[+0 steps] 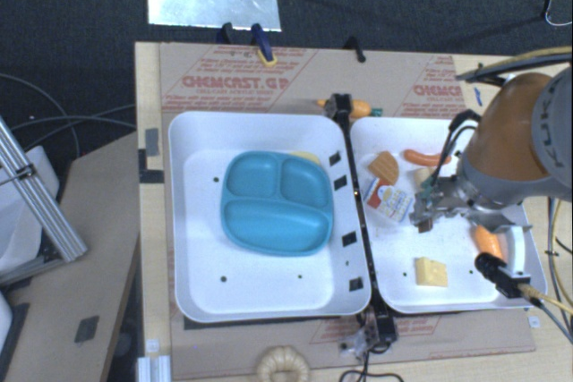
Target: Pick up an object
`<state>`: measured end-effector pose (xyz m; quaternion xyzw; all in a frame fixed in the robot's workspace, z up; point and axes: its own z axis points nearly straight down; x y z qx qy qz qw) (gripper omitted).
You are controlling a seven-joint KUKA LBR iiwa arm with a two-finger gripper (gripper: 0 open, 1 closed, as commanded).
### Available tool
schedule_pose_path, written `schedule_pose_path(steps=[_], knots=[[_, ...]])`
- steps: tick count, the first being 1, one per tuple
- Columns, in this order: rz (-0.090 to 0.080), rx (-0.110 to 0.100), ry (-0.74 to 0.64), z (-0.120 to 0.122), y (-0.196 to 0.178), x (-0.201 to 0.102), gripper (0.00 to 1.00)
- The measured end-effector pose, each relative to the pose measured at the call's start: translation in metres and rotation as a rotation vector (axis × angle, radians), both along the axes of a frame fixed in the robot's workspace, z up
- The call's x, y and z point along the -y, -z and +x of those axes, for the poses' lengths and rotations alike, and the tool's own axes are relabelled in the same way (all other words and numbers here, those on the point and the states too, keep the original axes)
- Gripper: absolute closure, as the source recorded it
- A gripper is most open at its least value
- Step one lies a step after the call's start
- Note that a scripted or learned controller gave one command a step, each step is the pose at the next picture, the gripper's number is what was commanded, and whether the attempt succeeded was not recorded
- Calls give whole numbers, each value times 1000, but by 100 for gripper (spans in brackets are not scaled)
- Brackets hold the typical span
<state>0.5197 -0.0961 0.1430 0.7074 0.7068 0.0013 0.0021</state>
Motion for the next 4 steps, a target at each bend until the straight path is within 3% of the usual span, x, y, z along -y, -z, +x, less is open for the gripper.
schedule_pose_path(steps=[2,4], knots=[[1,-1,-5,13,-83,1,100],[2,-3,-10,28,-82,-99,100]])
